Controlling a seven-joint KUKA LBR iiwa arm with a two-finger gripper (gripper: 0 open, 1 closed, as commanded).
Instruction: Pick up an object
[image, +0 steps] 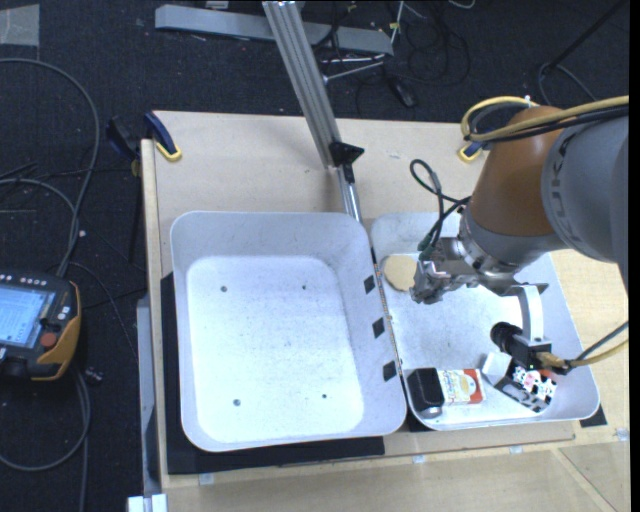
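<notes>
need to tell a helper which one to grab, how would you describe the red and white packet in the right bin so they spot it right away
Look at the right bin, the one the grey arm reaches over, and go to its near edge. The red and white packet lies flat there, between a black block on its left and a black and white tool on its right. It is the only red item in either bin.

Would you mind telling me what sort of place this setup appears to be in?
Most likely a robotics lab or test cell. A grey-and-orange arm works over two white bins on a wooden bench, a handheld control pendant lies on the dark carpet, and loose cables trail across the floor.
</notes>
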